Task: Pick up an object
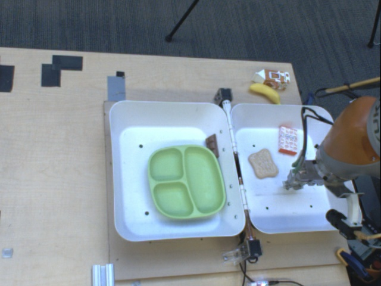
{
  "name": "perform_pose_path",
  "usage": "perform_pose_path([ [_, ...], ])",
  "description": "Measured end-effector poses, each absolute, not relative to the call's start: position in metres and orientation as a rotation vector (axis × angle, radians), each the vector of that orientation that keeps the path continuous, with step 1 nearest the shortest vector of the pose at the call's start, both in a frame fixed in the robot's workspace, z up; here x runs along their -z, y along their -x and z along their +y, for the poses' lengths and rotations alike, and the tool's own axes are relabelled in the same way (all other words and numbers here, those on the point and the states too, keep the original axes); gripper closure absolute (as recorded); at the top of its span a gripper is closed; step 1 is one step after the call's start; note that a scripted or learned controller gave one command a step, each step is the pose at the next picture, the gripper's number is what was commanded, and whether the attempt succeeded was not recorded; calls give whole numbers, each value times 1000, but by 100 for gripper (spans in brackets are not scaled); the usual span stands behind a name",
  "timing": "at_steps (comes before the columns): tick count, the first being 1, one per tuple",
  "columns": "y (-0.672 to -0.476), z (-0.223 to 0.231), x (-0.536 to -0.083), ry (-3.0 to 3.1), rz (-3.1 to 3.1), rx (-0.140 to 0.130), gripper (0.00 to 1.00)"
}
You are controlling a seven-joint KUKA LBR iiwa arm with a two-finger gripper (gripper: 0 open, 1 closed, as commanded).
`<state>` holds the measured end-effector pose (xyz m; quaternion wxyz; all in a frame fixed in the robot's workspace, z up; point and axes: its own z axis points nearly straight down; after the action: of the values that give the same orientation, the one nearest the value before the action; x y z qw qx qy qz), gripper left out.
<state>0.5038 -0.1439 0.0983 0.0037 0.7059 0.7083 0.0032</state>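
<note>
Right bin [262, 219] with toast [263, 163], red packet [288, 140]; fingers [293, 182] beside toast, spread unclear.

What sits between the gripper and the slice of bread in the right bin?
Nothing: in the camera view, only bare white floor of the right bin separates the gripper from the bread slice. The red-and-white packet lies farther back, off that line.

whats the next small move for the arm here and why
Probably slide the pincer a little toward the left bin, over the slice of toast, then lower. The pincer sits low in the right bin on bare floor just beside the toast, with nothing between its tips. The toast is the nearest thing; the red packet lies further off.
</note>
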Motion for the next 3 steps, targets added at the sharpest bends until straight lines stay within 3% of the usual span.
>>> perform_pose_path([
  [1, -504, -144, -98, -2213, 2220, -10, 0],
  [2, -505, -143, -109, -2210, 2220, -14, 100],
  [3, -505, -143, -109, -2209, 2221, -13, 0],
])
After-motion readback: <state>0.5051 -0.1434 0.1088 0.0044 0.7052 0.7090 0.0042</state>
